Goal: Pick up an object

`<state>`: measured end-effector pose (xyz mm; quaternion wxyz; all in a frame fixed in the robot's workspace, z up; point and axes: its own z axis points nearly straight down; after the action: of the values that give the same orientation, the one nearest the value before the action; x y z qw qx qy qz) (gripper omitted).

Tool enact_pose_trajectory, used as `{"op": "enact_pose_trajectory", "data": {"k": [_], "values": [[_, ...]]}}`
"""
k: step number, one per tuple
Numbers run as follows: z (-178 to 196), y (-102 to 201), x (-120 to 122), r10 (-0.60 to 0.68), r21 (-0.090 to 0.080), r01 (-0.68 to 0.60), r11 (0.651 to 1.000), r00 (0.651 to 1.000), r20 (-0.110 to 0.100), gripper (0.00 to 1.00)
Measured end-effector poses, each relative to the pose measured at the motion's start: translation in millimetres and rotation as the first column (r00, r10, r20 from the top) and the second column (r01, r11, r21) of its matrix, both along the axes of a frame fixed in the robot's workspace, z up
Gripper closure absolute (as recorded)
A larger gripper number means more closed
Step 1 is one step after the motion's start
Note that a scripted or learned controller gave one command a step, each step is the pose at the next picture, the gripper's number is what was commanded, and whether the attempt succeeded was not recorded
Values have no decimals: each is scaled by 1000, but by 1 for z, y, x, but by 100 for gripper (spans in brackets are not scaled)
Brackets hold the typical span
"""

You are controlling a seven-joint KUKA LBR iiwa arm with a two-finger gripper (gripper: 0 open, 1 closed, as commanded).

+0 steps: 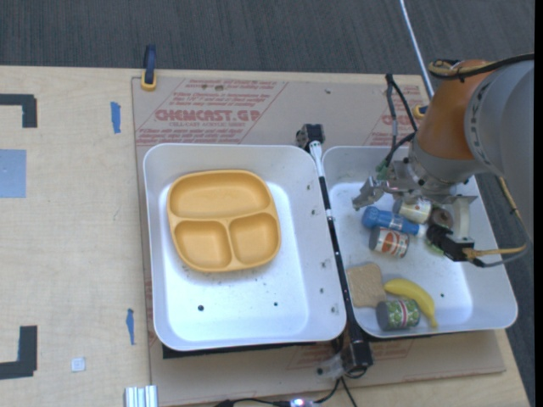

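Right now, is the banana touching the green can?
Touching. The camera view shows the banana lying against the top right of the green can, with no white bin floor showing between them.

A yellow three-compartment plate (224, 220) lies in the left white bin (170, 312) at frame centre, on a printed board (212, 108) over the pale worktop (59, 253), with blue tape strips (115, 117) at left.
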<state>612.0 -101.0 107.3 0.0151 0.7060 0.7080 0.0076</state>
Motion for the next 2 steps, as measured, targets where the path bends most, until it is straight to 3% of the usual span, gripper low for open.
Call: {"op": "enact_pose_trajectory", "data": {"k": [2], "values": [[0,0,0,0,0,0,1000,1000,-1,0]]}}
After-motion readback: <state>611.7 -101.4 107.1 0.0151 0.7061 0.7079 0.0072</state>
